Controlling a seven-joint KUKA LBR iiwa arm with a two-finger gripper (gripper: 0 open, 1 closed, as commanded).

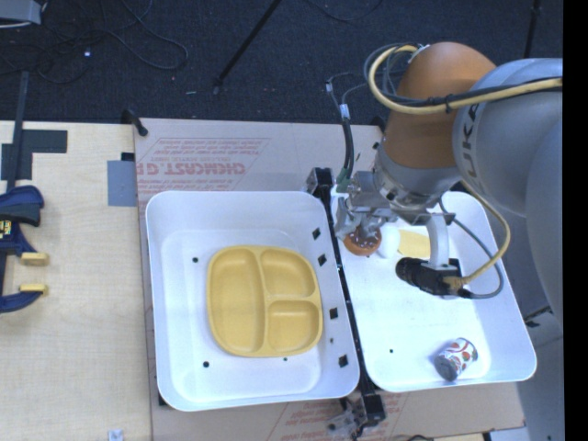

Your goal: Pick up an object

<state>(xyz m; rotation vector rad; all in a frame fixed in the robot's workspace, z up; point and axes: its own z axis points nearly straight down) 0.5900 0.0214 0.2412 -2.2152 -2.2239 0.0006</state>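
Brown round thing [363, 242] right beneath the end effector [359, 222], is it gripped?

Cannot tell whether it's apart or together. That piece lies far-left in the right bin [413, 338].

Around it?

Yellow slab [413, 243] just beside; crumpled can [455, 356] well apart. Left bin [175, 219] holds a yellow divided plate [265, 299]. Cardboard [211, 154] print, upside down, reads "CHEMCAST".

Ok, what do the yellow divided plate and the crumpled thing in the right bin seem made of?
Yellow divided plate: probably moulded plastic, soft sheen, smooth rounded ridges. Crumpled thing: perhaps thin metal like a crushed can, grey shine, dents, red print; unsure.
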